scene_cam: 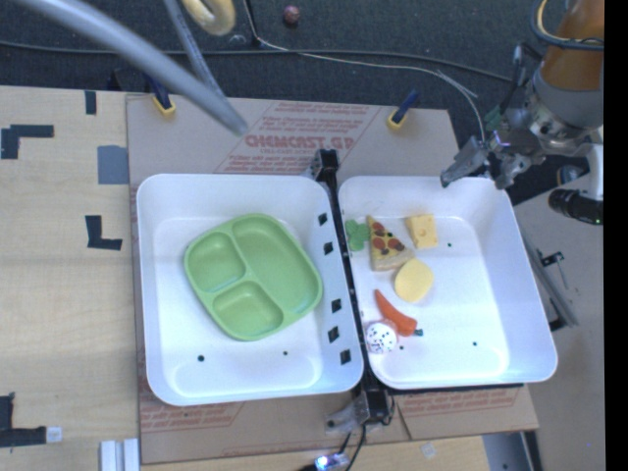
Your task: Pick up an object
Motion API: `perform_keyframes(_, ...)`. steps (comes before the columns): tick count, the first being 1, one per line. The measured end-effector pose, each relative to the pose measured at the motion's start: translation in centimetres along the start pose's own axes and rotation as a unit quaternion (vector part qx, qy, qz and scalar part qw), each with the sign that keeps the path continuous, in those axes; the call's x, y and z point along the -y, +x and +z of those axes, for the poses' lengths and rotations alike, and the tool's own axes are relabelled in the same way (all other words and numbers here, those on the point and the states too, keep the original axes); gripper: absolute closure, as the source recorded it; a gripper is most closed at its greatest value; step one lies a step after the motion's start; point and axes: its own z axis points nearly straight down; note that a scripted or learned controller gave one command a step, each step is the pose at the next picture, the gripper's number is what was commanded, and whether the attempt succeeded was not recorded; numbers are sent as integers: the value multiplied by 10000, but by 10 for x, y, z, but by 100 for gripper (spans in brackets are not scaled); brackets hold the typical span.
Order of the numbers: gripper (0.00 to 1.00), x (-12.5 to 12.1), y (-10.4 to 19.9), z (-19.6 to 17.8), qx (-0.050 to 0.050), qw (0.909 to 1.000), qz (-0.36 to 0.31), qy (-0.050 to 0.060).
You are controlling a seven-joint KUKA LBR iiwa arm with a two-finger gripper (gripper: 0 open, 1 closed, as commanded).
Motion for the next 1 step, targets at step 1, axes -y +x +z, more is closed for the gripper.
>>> perform_keyframes(1,0,-2,0,-7,11,10000,-14,-56)
